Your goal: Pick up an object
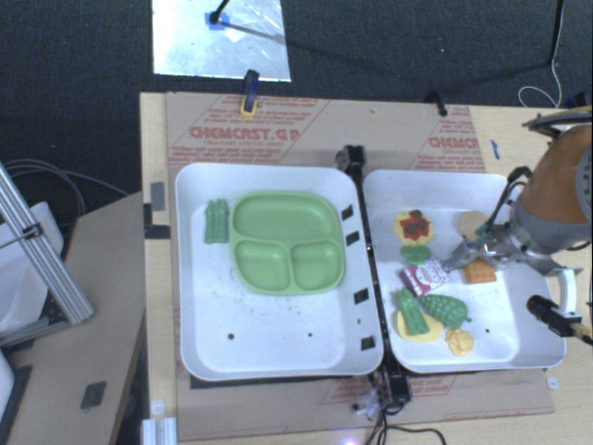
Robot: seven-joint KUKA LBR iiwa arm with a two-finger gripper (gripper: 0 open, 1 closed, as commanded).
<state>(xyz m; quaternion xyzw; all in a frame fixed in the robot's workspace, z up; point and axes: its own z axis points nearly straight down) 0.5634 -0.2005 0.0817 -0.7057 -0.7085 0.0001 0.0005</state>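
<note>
Gleaming metal pincer [460, 259] beside square orange cracker [479, 273]

Dark carpet floor [74, 54] behind table [306, 123]. Shiny metal sheet [220, 26] lies far left on floor. Aluminium frame [37, 258] at left edge. Cables [547, 86] far right.

Objects in my right bin [533, 341]: red-yellow piece [414, 223] far; pink-white packet [425, 275] centre; orange cracker [479, 273] right of it; green cob [443, 308], green pod [411, 312] and yellow lump [460, 342] near.
</note>
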